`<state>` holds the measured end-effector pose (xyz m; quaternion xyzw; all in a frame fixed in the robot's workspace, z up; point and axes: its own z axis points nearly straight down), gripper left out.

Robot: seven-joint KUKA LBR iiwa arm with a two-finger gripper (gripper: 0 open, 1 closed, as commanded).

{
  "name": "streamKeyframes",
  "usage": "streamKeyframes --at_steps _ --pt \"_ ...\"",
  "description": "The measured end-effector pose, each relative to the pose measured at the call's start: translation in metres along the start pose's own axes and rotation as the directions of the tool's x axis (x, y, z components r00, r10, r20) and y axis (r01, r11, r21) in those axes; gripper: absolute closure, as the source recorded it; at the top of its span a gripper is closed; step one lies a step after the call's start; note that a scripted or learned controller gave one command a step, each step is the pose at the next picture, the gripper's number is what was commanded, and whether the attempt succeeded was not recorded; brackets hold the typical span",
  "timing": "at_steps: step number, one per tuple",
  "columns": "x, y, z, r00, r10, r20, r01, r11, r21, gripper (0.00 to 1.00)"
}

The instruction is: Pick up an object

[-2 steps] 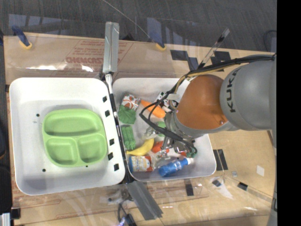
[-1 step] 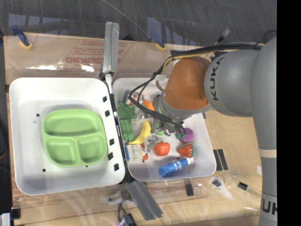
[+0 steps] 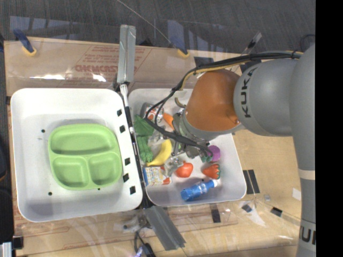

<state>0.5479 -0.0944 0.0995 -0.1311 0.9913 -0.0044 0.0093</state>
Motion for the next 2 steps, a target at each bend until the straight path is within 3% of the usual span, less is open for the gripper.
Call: streamKeyframes --at_steps 1,2 --pt "-0.0023 -0.0027 -0.0007 0.992 -0.13 0.001 0.13 0.992 0.004 0.0" --pt "-0.003 -0.0045 0.0001 0.992 -0.127 -0.003 0.127 0.992 -0.001 0.0"
